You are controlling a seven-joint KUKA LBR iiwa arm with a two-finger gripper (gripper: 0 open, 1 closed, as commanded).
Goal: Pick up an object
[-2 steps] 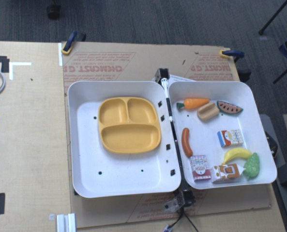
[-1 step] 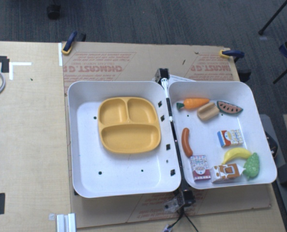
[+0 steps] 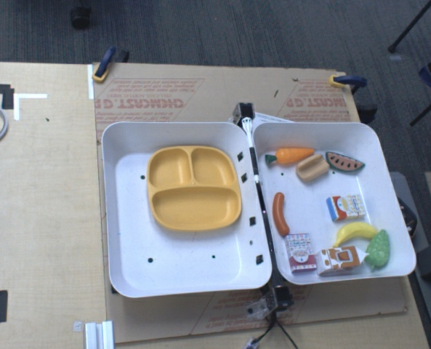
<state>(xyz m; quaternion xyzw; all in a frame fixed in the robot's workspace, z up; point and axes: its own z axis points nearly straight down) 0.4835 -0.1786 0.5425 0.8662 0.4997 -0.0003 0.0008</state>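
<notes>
The right bin (image 3: 389, 177) holds several toy foods. A carrot (image 3: 291, 155) lies at its back left, with a hot dog bun (image 3: 312, 168) beside it and a watermelon slice (image 3: 344, 162) to the right. A red sausage (image 3: 280, 214) lies along the left wall. A small milk carton (image 3: 345, 208) sits mid-right. At the front are a banana (image 3: 356, 233), a green vegetable (image 3: 379, 249), a red and white carton (image 3: 300, 253) and an orange box (image 3: 340, 260).
The left bin (image 3: 121, 217) holds a yellow divided plate (image 3: 194, 188). Both bins rest on a cardboard sheet (image 3: 164, 97) clamped to the wooden bench (image 3: 33, 217). Black clips (image 3: 244, 113) join the bins at the back and front.
</notes>
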